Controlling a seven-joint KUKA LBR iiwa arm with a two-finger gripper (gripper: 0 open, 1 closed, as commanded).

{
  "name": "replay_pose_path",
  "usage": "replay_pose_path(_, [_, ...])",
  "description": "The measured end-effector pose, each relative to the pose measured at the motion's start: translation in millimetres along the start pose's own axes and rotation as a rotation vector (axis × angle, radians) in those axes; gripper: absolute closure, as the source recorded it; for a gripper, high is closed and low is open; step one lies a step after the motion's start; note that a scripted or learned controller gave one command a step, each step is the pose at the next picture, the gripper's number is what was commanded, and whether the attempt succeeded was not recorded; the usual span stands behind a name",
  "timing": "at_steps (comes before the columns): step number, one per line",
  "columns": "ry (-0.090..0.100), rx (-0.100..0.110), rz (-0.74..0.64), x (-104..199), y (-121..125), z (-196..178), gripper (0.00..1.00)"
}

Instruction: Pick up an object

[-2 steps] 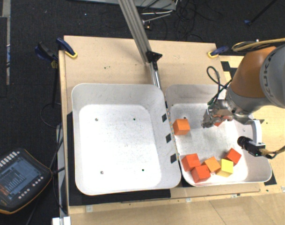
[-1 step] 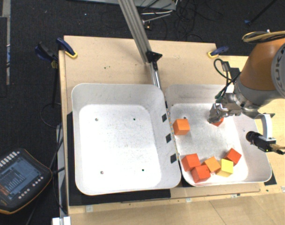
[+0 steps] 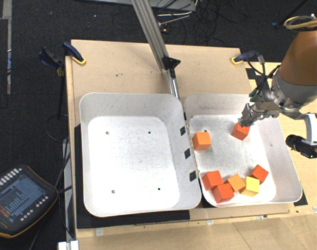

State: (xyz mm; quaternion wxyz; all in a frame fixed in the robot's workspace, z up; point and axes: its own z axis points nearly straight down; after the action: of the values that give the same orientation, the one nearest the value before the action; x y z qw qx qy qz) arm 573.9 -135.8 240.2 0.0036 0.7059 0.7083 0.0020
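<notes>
Red-orange cube (image 3: 240,132) sits tilted right under the jaws, maybe pinched; I cannot tell. Next: lift slowly.

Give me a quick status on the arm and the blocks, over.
Gripper low in the right bin, right at a red-orange block. Grasp unconfirmed. Orange cube apart to its left; cluster of blocks near the front wall.

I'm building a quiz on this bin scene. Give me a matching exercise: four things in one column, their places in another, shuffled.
Things:
1. yellow block
2. lone orange block
3. claw
4. handheld controller

Places:
A. outside the bins, lower left of the view
B. right bin, near the divider
C. above a red-orange block in the right bin
D. in the cluster at the right bin's near edge

Pairs: 1-D, 2-B, 3-C, 4-A
</notes>
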Motion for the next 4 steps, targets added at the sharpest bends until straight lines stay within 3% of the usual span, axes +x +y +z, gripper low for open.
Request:
replay_pose_path(1, [0.000, 0.000, 0.000, -0.3, 2.1, -53.3, 1.00])
replay_pose_path(2, [0.003, 0.009, -0.005, 56.9, 15.7, -33.8, 1.00])
replay_pose_path(4, [0.004, 0.007, -0.006, 170.2, 40.9, -10.0, 1.00])
